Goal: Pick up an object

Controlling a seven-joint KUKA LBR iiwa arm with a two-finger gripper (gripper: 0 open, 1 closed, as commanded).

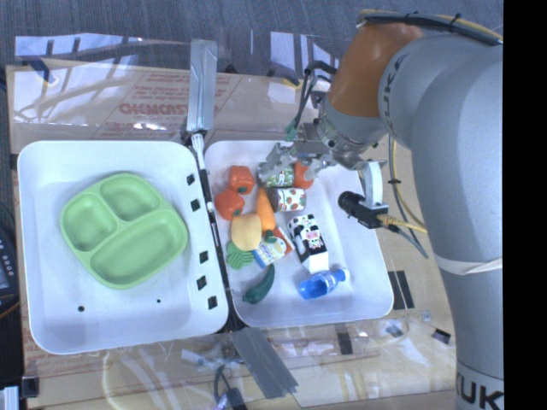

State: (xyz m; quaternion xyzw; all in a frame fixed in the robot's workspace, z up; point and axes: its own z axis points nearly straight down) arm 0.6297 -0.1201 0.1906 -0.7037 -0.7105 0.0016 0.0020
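My gripper (287, 162) hangs low over the back of the right bin (367, 263), right above a small can with a green label (277, 178) and an orange item (302, 176). Below them lies a white can with red spots (291, 199). To the left sit an orange pepper (241, 178) and a red pepper (228, 203). A carrot (266, 212), a yellow fruit (246, 231), a cow-patterned carton (308, 236), a blue bottle (321, 284) and a green vegetable (259, 285) fill the bin's middle and front. The wrist hides how the gripper meets the can.
The left bin (34, 229) holds a green divided plate (124, 227). A raised divider (208, 229) runs between the two bins. The grey arm (444, 143) covers the right side of the bench.
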